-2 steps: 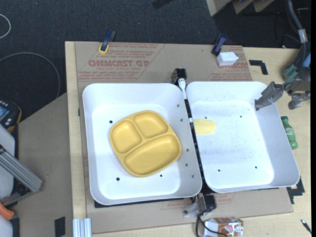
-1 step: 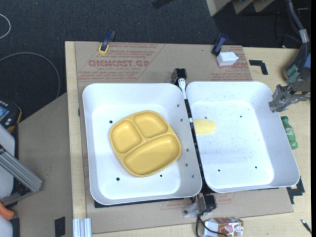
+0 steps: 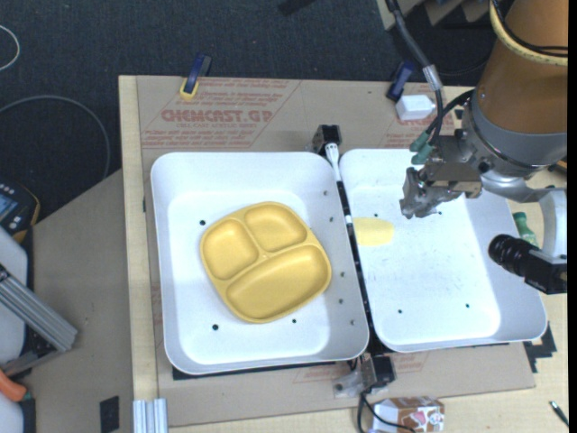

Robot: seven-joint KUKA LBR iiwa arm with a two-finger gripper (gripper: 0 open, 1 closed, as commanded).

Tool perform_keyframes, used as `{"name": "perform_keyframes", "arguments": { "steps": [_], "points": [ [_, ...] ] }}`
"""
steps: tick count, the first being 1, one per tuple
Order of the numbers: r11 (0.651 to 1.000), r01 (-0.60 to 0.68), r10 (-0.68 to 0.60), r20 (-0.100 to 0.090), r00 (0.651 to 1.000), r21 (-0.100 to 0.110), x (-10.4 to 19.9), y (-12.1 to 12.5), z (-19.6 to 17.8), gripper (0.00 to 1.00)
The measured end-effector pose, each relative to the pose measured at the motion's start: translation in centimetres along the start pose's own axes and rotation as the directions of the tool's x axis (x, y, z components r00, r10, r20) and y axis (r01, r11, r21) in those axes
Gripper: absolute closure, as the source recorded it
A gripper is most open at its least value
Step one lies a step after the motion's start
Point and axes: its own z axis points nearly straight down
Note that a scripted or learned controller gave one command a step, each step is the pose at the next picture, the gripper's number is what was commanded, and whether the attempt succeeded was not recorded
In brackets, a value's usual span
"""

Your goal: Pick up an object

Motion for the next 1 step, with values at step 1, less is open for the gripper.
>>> {"name": "perform_keyframes", "arguments": {
  "steps": [1],
  "points": [
    [1.0,-0.004,0.004,0.0,1.0,-0.012,6.03,0.13,-4.63,1.0]
  ]
}}
